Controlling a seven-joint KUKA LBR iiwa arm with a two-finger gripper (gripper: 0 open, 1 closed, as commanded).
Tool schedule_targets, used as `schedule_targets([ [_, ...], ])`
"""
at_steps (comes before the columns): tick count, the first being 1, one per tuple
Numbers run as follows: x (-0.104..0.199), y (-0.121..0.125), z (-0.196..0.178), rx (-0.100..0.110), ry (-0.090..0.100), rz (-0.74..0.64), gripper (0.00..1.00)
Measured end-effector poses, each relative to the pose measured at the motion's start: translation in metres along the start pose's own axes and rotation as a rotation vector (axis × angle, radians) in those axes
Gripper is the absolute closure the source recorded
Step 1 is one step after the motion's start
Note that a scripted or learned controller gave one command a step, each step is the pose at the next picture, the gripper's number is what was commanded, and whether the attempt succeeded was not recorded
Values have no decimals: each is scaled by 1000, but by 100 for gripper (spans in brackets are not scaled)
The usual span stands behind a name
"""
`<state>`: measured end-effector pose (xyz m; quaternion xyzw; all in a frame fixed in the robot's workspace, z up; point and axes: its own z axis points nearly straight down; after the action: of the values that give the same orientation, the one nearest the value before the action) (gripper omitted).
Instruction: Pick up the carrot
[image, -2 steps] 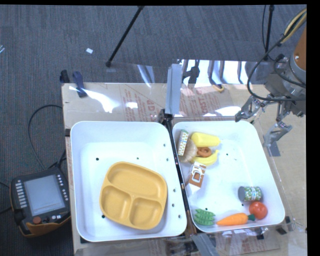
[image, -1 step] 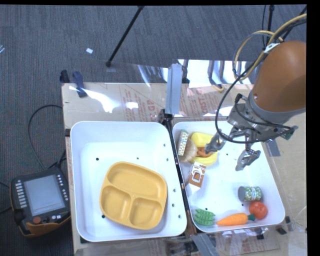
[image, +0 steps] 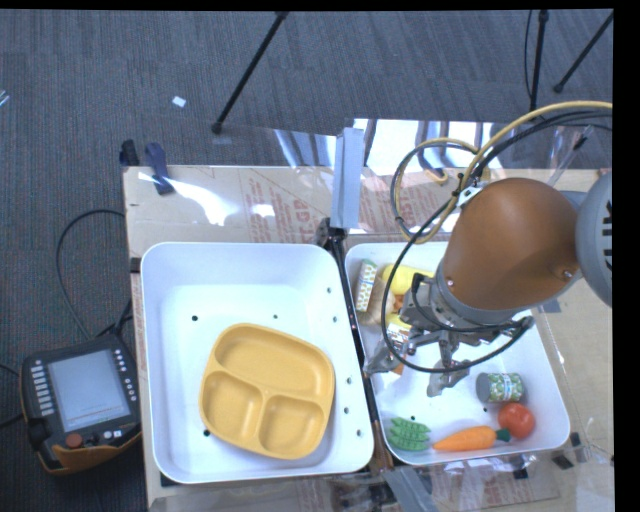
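Two white bins on bench. End effector (image: 415, 372) hangs released, empty, over right bin (image: 553, 365); carrot (image: 465, 438) lies lower right, untouched. Approach step; next: shift toward carrot, descend.

left white bin (image: 170, 300) holds a yellow divided plate (image: 267, 390), 3 compartments, lying toward the bin's 5 o'clock. right white bin (image: 556, 400): green pea pod (image: 408, 434) at 7 o'clock corner, red tomato (image: 516, 419) at 4 o'clock, small can (image: 499, 387) on its side just at the tomato's 11 o'clock, corn cob (image: 367, 286) near 10 o'clock edge. teach pendant (image: 80, 400) on carpet at 9 o'clock of the bench. tripod legs (image: 250, 70) at 12 o'clock.
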<state>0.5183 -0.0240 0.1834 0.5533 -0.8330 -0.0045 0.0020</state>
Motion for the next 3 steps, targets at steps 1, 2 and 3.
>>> schedule_targets([
  [1, -4, -1, -12, 5, -4, -2, 100],
  [2, 44, -53, -112, 19, -2, -2, 100],
  [3, 42, -51, -107, 9, -3, -3, 0],
])
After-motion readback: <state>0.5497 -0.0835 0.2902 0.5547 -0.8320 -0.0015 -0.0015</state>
